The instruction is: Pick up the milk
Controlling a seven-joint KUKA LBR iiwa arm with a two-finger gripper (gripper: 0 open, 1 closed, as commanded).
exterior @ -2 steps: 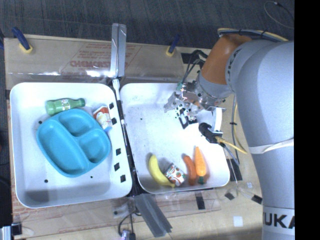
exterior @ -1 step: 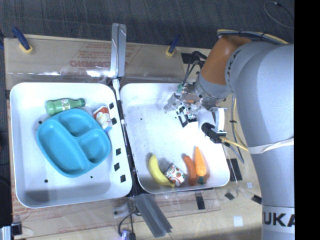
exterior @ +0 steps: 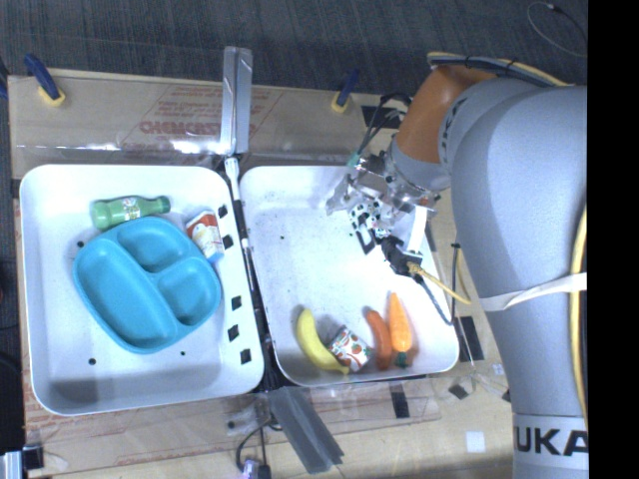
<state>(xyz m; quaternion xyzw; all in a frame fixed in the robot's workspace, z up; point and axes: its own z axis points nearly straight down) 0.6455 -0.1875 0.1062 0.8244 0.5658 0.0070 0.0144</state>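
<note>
Camera view: the gripper, its state not discernible, is poised above the right bin, approach in hand; descent to the milk is needed.

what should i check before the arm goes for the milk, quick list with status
1. Milk carton visible in right bin: ok.
2. Gripper above the carton: not ok, it sits near the bin's far side.
3. Carton free of neighbours: not ok, banana and carrots crowd it.
4. Carton upright: not ok, lying tilted.
5. Fingers open: cannot tell.
6. Second carton by blue plate, not confused: cannot tell.
</note>
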